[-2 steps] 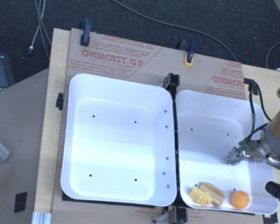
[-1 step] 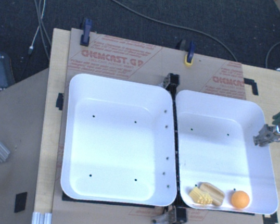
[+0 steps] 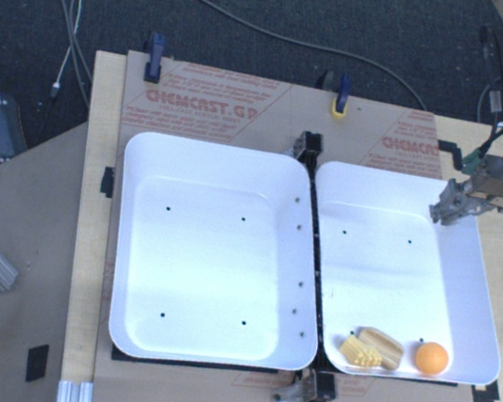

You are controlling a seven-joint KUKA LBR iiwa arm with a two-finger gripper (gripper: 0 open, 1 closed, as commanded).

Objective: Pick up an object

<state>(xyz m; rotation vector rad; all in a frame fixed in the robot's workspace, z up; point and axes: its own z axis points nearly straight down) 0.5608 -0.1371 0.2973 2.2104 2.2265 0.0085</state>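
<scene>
1. The orange ball [image 3: 432, 357] is the object I would go for; it lies in the near right corner of the right bin [image 3: 402, 267], close against the front rim.
2. Just beside it to the left lie a yellow corn cob [image 3: 360, 353] and a tan bread roll [image 3: 381, 340], the two touching each other and a little apart from the ball.
3. The left bin [image 3: 214, 256] has nothing for me to pick, so my work is all in the right one.
4. My jaws [image 3: 447, 209] hang over the far right corner of the right bin, near its back rim and well apart from all three things.
5. Whether my jaws are wide or narrow I cannot tell; from this slant they are a small grey cluster, and I see nothing between them.
6. I judge the step to be the approach: nothing is grasped, and I have not yet lined up over a target.
7. The next move calls for travelling toward the front of the bin, centring above the ball, and coming straight down with room on both sides.
8. The ball sits close to the rim and is round, so it may roll away or leave one side of my jaws crowded against the wall.
9. The surface [image 3: 97, 218] under the bins plays no part in this reach.
</scene>
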